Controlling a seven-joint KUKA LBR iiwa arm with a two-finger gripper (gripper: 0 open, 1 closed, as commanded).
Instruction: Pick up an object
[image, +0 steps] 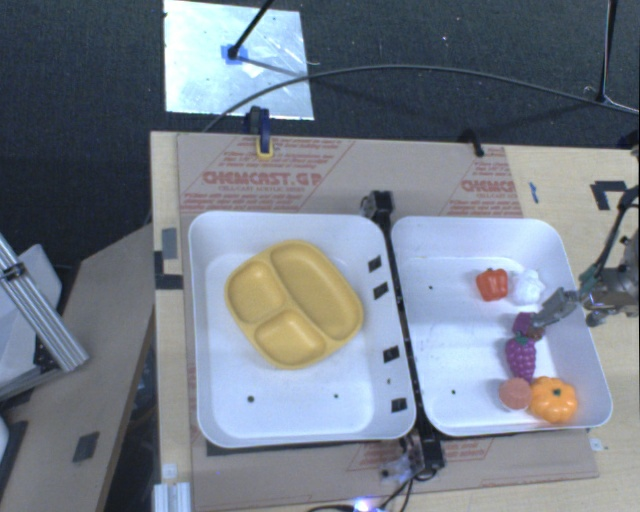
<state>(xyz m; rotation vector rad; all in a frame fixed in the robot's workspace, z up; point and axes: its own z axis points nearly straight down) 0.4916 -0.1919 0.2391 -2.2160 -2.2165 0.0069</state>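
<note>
Gripper (548, 312) reaching over right bin's (450, 250) right edge onto purple grapes (520, 352); finger state: cannot tell.

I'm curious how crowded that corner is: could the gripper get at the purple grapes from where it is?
Probably yes. The gripper hangs right above the purple grapes; nothing lies on top of them, though the pink round toy and orange pumpkin sit close by.

Count on inspection: two white bins, the left bin (215, 300) and the right bin (450, 250). One yellow divided plate (293, 303), with three compartments. One red pepper (491, 285). One white item (527, 287), kind undetermined. One purple grape bunch (521, 350). One pink round fruit (515, 393). One orange pumpkin (553, 399).
</note>
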